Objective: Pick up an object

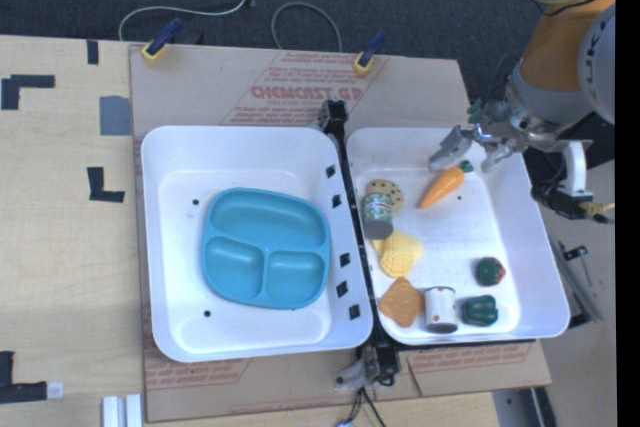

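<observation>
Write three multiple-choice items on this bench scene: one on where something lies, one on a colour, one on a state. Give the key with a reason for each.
1. Where does the carrot lie?
A. In the left bin, on the tray
B. In the right bin, near its far edge, just below the gripper
C. On the cardboard outside both bins

2. What colour is the divided tray in the left bin?
A. Red
B. Blue
C. Yellow

3. What is the state of the carrot?
A. Lying on the bin floor, with nothing gripping it
B. Lifted in the air between the fingers
C. Standing upright inside the tray

Key: 1 B, the orange carrot sits in the right bin beside the gripper. 2 B, the tray is plainly light blue. 3 A, it rests on the white floor, with the gripper above it.
</observation>
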Robot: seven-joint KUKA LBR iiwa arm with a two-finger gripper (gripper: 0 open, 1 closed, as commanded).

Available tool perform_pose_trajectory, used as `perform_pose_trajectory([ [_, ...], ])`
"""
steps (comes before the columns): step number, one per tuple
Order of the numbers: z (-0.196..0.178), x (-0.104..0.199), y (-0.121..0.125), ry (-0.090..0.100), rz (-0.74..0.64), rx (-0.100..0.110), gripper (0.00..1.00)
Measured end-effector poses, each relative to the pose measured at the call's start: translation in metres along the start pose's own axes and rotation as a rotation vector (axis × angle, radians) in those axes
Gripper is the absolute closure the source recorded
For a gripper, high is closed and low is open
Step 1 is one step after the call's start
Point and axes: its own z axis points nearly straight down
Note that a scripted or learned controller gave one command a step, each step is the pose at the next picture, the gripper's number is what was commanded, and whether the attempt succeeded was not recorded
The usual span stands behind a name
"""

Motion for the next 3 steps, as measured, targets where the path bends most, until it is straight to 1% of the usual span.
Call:
perform_pose_trajectory([
  [1,0.118,-0.006,0.017,-0.004,-0.002,-0.003,0.0],
  [2,0.113,0.026,0.043,-0.005,0.001,0.017,0.0],
  [3,0.113,0.034,0.043,-0.007,0.005,0.014,0.0],
])
